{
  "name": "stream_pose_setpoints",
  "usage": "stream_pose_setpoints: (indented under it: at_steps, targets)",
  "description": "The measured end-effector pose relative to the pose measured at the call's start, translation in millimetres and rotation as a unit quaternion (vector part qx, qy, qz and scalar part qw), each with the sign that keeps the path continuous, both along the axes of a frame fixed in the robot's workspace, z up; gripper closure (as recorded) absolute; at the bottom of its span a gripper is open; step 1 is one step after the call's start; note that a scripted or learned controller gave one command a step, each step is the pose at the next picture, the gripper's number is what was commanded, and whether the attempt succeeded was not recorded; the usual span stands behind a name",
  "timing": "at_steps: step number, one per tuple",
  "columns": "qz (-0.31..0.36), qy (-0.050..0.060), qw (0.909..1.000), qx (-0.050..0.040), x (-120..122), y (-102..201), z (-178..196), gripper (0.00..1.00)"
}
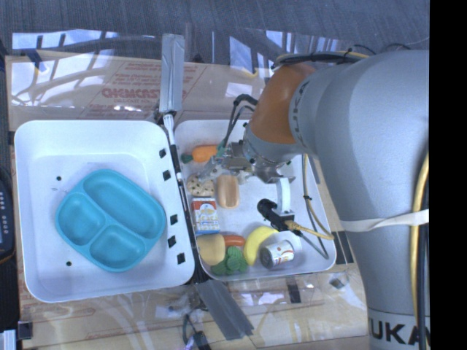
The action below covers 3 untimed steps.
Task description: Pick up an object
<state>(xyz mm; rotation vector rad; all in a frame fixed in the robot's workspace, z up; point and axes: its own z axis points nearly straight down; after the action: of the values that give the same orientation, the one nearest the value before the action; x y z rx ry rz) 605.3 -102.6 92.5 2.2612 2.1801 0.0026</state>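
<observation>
The arm's wrist hangs over the upper half of the right bin (314, 195), and the pincer (235, 159) sits low among the clutter there; from this slanted view I cannot tell how it stands or whether it grips anything; the nearest candidate is the tan bread roll (228, 191), lying just below the pincer in the bin's middle, apart from the walls; it looks like a toy, so I judge it light, fairly stiff and smooth, best taken across its narrow width, where its rounded sides give 2 opposing faces; just above it lies an orange carrot (205, 152), small and tapered, likely to roll out of a pinch; a small carton (206, 214) sits left of the roll, boxy and easy to squeeze flat-sided; along the bottom edge lie a potato (211, 248), a green broccoli (235, 261), a yellow banana (257, 242) and a metal can (277, 254), the can being hard, slick and probably the heaviest; the left bin (44, 144) holds a blue divided plate (111, 219)
</observation>
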Motion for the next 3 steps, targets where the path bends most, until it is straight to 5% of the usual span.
stream_pose_setpoints:
  at_steps: [1,2,3]
  targets:
    - [0.053,0.001,0.9986,-0.0016,27,3,-1,0.0]
    - [0.107,0.0,0.9943,-0.0003,-12,-6,0,0.0]
    - [0.063,0.001,0.998,-0.0008,34,4,-1,0.0]
